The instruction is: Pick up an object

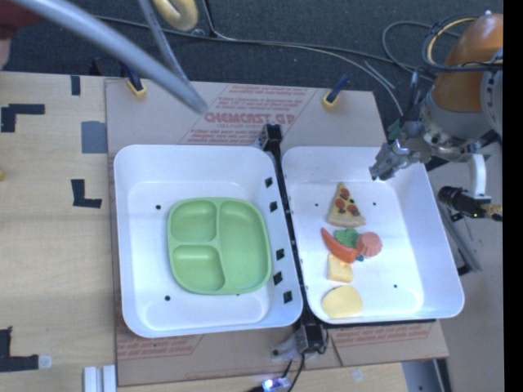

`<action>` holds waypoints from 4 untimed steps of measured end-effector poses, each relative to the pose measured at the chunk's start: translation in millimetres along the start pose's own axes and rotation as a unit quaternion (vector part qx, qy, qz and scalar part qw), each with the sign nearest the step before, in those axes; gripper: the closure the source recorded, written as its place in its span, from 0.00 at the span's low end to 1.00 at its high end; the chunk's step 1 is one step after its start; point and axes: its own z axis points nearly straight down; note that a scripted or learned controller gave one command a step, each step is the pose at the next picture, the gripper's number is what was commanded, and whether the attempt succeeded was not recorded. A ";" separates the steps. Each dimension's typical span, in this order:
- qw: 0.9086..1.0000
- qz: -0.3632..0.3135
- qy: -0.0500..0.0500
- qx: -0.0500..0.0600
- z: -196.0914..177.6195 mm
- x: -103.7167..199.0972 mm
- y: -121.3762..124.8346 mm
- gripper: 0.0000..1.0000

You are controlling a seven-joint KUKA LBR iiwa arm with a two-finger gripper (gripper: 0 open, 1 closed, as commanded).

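**Gripper above the right bin's far corner**

You have 2 shallow white bins: the left one [139, 219] holds a green 3-compartment plastic tray [219, 245]. The right bin [409, 243] holds toy food: a pizza slice [345, 206], a red-and-green vegetable cluster [350, 244], a yellow block [340, 269] and a pale yellow round piece [341, 301]. Your gripper [386, 168] hovers over the far right corner, gripping nothing; whether it's open, you can't tell.

Two bins sit side by side on the bench, touching along a central divider. The left bin [139, 219] holds a compartment tray [218, 245], lying flat near its middle. The right bin [409, 243] holds a pizza slice [345, 206] farthest back; nearer lie a carrot [338, 246] and a round slice [370, 244] just beside it, then a small block [340, 269], then a rounded piece [341, 301] nearest. The gripper [384, 168] stands over the right bin's far right corner.
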 end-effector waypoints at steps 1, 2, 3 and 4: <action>1.000 0.000 0.000 0.000 -46.7 2.3 -6.6 1.00; 1.000 0.000 0.000 0.002 -74.1 3.1 -5.7 1.00; 1.000 -0.001 0.001 0.003 -76.6 54.8 -16.2 1.00; 1.000 -0.001 0.001 0.004 -60.1 106.4 -36.2 1.00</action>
